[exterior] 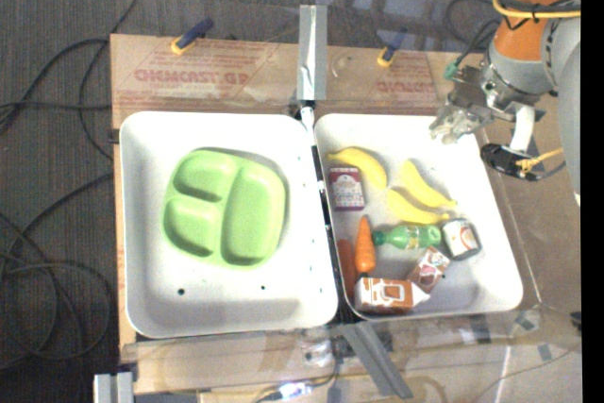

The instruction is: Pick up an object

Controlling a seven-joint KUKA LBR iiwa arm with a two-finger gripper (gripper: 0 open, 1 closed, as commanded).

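The right bin point(491, 203) holds several items: a banana point(361, 163) at the back left, two more yellow banana pieces point(420, 193), a dark red packet point(346, 189), a carrot point(364, 243), a green bottle point(408, 236), and small cartons point(385, 294) along the front. My gripper point(455, 124) hangs over the back right corner of this bin, above the rim and apart from the items. Nothing shows between its fingers.
The left bin point(142, 278) holds a green divided tray point(226, 206). A cardboard sheet point(217, 80) lies behind both bins with two clamps point(192, 35) on it. Cables run over the floor at left and top.
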